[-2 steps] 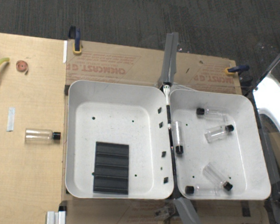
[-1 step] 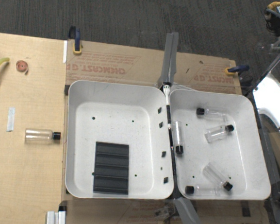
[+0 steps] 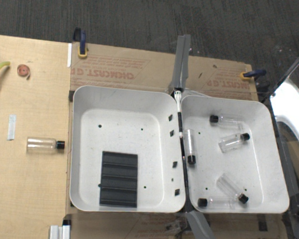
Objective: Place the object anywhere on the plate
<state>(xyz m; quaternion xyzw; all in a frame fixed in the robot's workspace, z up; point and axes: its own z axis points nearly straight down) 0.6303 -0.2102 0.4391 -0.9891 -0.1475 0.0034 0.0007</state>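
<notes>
Vials (image 3: pixel 233 143) lay loose in the right bin (image 3: pixel 262 168), roughly 3 o'clock of the plate (image 3: pixel 118 179), which sat flat at the left bin's (image 3: pixel 118 121) 6 o'clock, presumably as drop target. Couldn't tell the gripper's jaw state tbh.

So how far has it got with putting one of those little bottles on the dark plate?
Nothing looks done: the ridged dark plate in the left bin carries no vial. Nothing looks in hand either. Still left: picking one of the clear vials lying in the right bin and setting it on the plate.
</notes>
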